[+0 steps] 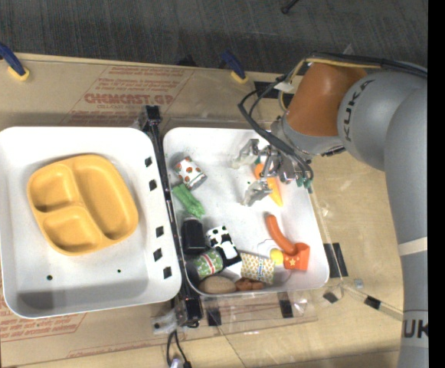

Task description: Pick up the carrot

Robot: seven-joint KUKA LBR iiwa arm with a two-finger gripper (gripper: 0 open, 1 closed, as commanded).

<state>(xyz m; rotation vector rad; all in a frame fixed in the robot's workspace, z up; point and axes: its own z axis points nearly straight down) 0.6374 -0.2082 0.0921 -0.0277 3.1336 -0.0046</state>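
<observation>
Far to the view's left of the gripper [250,173], across the divider: left bin [8,148], white and shallow, holding one yellow divided plate [80,202]. Not part of the task.

Nearer, left of the gripper, in the right bin [222,140]: small can [190,173] lying on its side; green vegetable piece [188,202] just below it. Both well apart from the gripper.

Below and left of the gripper, along the bin's near wall: a cluster of small packages, including a black-and-white cow-patterned item [224,240].

Gripper: low over the right bin's upper middle, two silvery fingers spread apart, one toward the far wall and one toward the near wall. Reads as open; nothing visibly clamped.

Carrot [274,192]: short orange taper, just beside the gripper on its right, close against the wrist. Long axis runs roughly far-to-near, pointed end toward the near wall. It appears to lie along the line joining the two fingers rather than across it, and offset to the right of the gap. Judgement: the coming move turns on a small shift right, and likely a wrist turn, so the fingers close across the narrow width.

Further below and right of the gripper: longer orange-red curved piece [280,234], touching a red-orange cup [299,257]. Similar colour; risk of confusion with the target.

Tabletop [92,90]: brown board under both bins.
</observation>
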